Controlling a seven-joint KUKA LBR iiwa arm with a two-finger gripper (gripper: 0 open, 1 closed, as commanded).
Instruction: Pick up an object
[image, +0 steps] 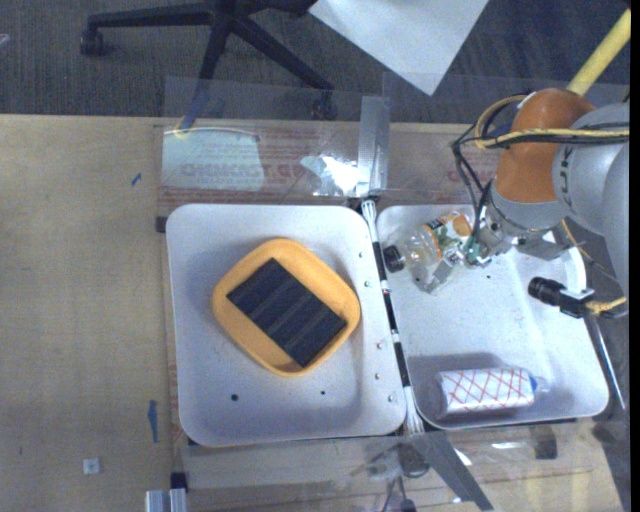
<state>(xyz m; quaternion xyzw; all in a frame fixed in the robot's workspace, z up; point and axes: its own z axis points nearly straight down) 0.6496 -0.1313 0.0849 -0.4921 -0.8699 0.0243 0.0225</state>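
A tan wooden bench (80, 300) carries two white bins; beyond it, dark carpet (60, 80) and a chair base (210, 45). The left bin (190, 400) holds a yellow tray (286, 305). In the right bin (500, 330), the end effector (465, 250) sits at a clear bottle (425, 255), far left; its opening can't be told. A checked tube (490, 388) lies near.

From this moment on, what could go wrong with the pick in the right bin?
The gripper is low in the right bin's far corner beside a small clear bottle, close to the bin wall, so it may strike the wall. The bottle looks round and could roll away. The red-checked tube lies apart near the front wall, and the yellow tray sits in the left bin.
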